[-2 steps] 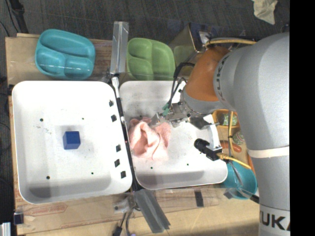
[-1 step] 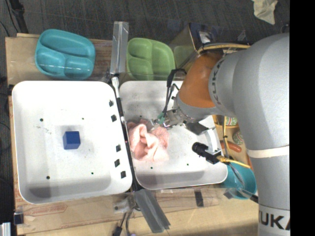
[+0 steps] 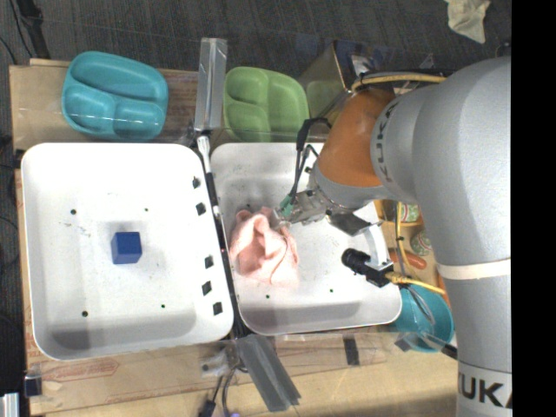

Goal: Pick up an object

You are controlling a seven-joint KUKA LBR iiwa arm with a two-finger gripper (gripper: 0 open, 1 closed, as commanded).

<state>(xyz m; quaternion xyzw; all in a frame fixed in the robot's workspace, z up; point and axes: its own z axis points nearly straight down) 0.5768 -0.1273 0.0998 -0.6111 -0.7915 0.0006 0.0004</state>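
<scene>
Camera view: we see the gripper [image 3: 290, 210] touching the pink cloth [image 3: 262, 247] near the right bin's [image 3: 261, 168] left wall, jaws unreadable.

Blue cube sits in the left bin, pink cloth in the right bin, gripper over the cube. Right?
Not quite. The camera view shows the gripper in the right bin, at the upper edge of the pink cloth, not over the blue cube. The rest stands: the cube sits alone in the left bin, apart from the arm, and the cloth lies in the right bin.
</scene>
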